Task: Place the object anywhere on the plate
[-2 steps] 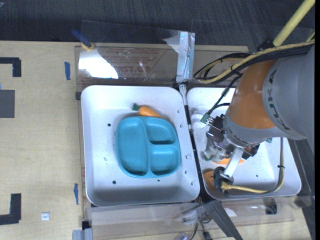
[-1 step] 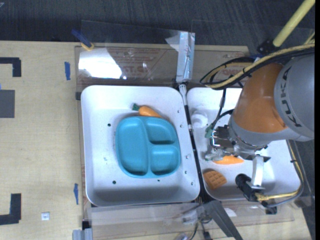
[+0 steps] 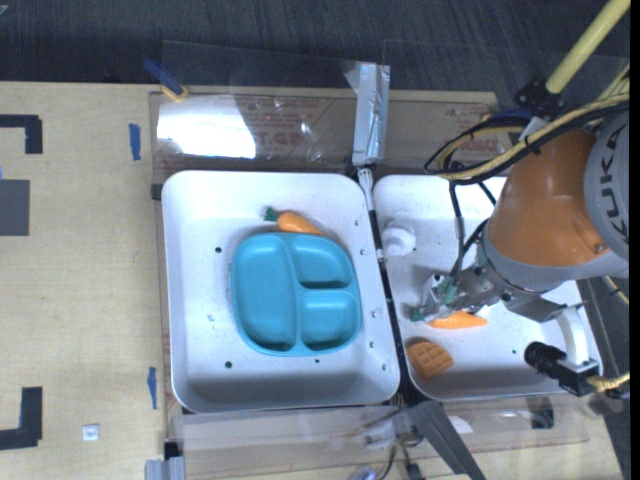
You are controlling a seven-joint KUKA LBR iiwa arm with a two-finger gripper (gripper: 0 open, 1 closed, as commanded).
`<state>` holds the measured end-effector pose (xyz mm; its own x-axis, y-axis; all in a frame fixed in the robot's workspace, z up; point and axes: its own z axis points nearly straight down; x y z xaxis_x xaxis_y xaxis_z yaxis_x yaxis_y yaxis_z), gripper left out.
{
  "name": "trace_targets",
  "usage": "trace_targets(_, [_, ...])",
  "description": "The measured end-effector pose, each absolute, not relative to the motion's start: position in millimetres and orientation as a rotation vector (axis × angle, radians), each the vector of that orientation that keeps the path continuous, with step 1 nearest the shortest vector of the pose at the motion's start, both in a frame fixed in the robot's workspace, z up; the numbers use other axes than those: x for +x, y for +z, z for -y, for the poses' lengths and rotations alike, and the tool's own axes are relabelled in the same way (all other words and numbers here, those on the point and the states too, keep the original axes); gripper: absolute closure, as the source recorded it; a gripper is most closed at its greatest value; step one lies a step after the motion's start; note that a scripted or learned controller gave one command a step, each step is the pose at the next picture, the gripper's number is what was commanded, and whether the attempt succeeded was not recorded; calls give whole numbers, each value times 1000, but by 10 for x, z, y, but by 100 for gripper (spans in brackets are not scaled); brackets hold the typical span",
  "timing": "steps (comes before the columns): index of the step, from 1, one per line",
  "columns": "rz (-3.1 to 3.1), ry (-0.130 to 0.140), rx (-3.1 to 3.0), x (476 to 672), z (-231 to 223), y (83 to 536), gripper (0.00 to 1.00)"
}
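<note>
My claw (image 3: 440,303) hangs low in the right white bin (image 3: 420,203), right over the small orange toy carrot (image 3: 458,320). I cannot tell if it grips. The blue divided plastic plate (image 3: 296,290) sits in the left bin. The carrot could slip and drop short.

Two shallow white bins: left bin (image 3: 190,268) and right bin (image 3: 500,373), side by side on a pale wooden bench (image 3: 70,298) (blue tape scraps and black corner marks on its surface). In the left bin, an orange carrot toy (image 3: 297,224) with a green top, lying near the far wall. In the right bin, a small white cap-like piece (image 3: 398,240) by the dividing wall and a brown waffle-patterned toy (image 3: 428,357) near the front; a clear plastic sheet (image 3: 270,128) lies behind the bins.
</note>
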<state>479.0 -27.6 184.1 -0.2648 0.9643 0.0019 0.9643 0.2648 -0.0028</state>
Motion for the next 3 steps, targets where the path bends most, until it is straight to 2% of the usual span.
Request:
trace_targets(1, [2718,-3,-1579,5012,-532,1989,100])
trace_targets(2, [2611,1,-1742,4788,-1266,1920,100])
trace_targets(3, [2809,4,-1397,4784,-1082,1348,100])
